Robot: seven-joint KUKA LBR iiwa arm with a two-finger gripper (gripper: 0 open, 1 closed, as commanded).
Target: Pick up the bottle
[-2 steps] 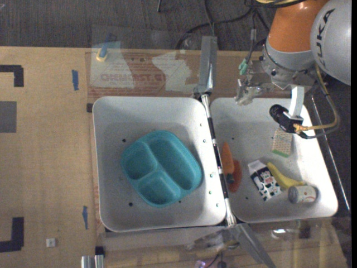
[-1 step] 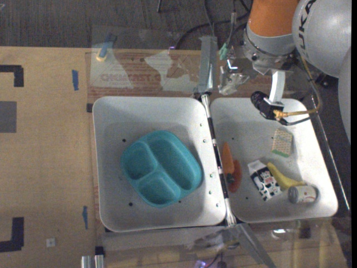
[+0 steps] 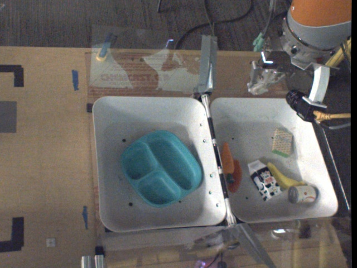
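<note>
Pale plastic, prob. hollow: that's my read of the bottle (image 3: 303,194), the small whitish cylinder lying on its side in the right bin (image 3: 245,113), w/ one round end turned toward the camera. It's small and blurred, so the ID is a judgement, not a certainty. My claw (image 3: 262,78) hangs above the bench just past that bin's far rim. I can't tell how far open it is from this angle, and I see nothing held in it. From the claw, the bottle sits well apart, down the view and somewhat to the right, in the bin's near corner by the front wall. Between claw and bottle lie a pale green packet (image 3: 282,142), then a yellow banana (image 3: 285,176) whose tip looks to touch the bottle, w/ a cow-print carton (image 3: 263,180) just beside the banana. An orange-red item (image 3: 229,166) lies along the divider, below the claw and a bit left; the teal divided plate (image 3: 162,168) is further left in the other bin. Handling guess: light, stiff enough, smooth, round, so likely to roll or squirt out if pinched off-centre. Best hold, imo: come straight down and close across the mid-body, perpendicular to its long axis, on the sides away from the banana and the wall.
</note>
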